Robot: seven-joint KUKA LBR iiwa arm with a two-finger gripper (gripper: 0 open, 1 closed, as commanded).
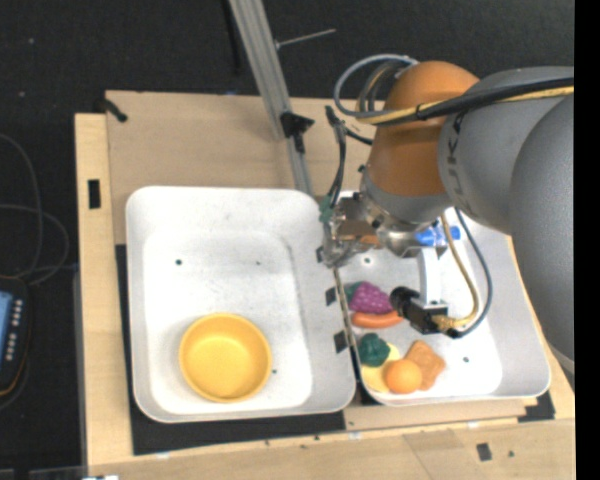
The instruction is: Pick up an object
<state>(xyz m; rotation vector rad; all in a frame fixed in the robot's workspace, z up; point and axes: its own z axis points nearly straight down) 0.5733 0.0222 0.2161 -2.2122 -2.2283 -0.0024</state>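
Note:
The right bin point(510, 368) holds a cluster of toy foods at its front left: purple grapes point(370, 296), an orange-red carrot-like piece point(376, 319), a green piece point(372, 350), an orange ball point(403, 377) and a tan-orange piece point(429, 360). My gripper point(338, 240) hangs below the orange-banded wrist, over the right bin's left wall, just above and behind the grapes. No object shows in it. A small blue thing point(447, 236) peeks out beside the wrist.
A yellow bowl point(225, 356) sits at the front of the left bin point(180, 228). A slanted metal pole point(270, 78) rises behind the bins. The arm's bulk covers the right bin's back half.

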